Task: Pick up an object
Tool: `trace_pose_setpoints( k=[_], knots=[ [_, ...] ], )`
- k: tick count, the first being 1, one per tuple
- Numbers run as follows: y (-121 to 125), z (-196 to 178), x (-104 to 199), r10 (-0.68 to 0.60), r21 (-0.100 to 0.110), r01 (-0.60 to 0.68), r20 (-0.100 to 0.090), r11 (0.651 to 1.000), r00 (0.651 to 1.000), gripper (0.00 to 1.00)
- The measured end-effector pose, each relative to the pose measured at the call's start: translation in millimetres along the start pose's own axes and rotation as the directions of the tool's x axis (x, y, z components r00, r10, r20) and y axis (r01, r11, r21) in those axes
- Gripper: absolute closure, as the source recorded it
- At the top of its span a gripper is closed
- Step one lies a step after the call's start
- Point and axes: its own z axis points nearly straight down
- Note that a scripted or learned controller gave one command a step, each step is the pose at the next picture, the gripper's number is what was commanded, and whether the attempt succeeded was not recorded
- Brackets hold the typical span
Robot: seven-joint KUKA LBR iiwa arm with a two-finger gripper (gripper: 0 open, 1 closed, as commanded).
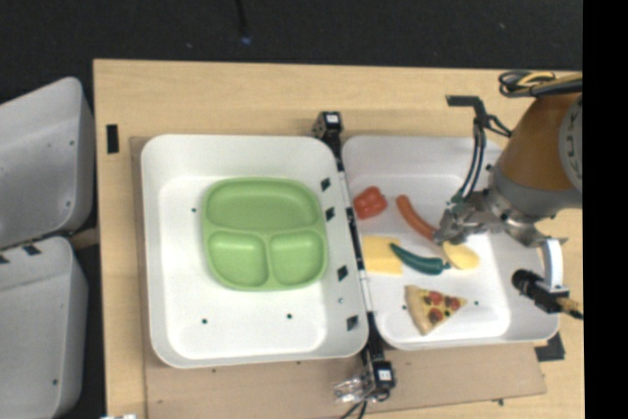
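Observation:
The right bin point(392, 152) holds several toy foods: a red pepper point(369, 203), a red-orange sausage point(416, 217), a yellow wedge point(378, 255), a dark green chilli point(420, 260), a yellow piece point(461, 257) and a pizza slice point(432, 306). My gripper point(454, 228) hangs low over the bin, right above the yellow piece and at the sausage's right end. The arm point(540, 162) reaches in from the right.
The left bin point(167, 309) carries a green three-part plate point(263, 233). A divider with black clips point(345, 240) runs between the bins. Cables point(479, 128) loop behind the wrist. White covers point(39, 172) stand at the far left of the bench.

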Motion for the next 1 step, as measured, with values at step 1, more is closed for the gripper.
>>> trace_pose_setpoints(
  k=[1],
  knots=[
    [10.4, -53.6, -9.0, -0.007, 0.007, 0.007, -0.003, 1.0, 1.0, 1.0]
  ],
)
